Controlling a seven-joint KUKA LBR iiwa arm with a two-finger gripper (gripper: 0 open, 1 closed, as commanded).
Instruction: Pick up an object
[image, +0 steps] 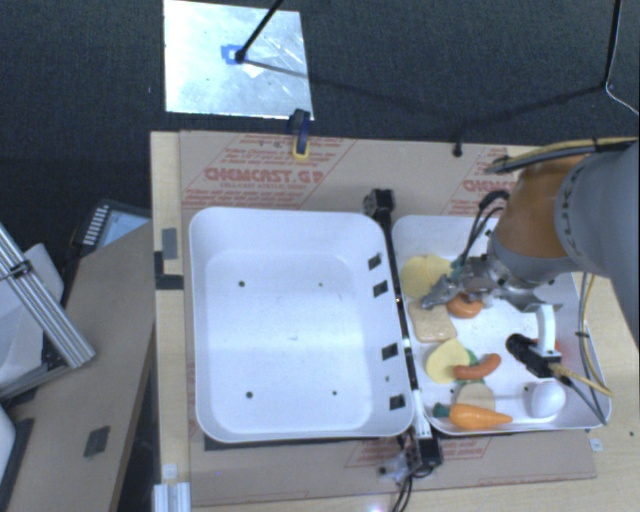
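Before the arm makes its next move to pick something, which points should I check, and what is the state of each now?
1. Pincer is over the right bin, where the objects lie: ok.
2. A target is close to the pincer, namely the orange round piece and the tan slice: ok.
3. An object is held in the pincer: cannot tell.
4. Objects are spaced apart for a clean grasp; the sausage lies on the yellow piece: not ok.
5. Carrot is away from the bin wall: not ok, it lies along the near rim.
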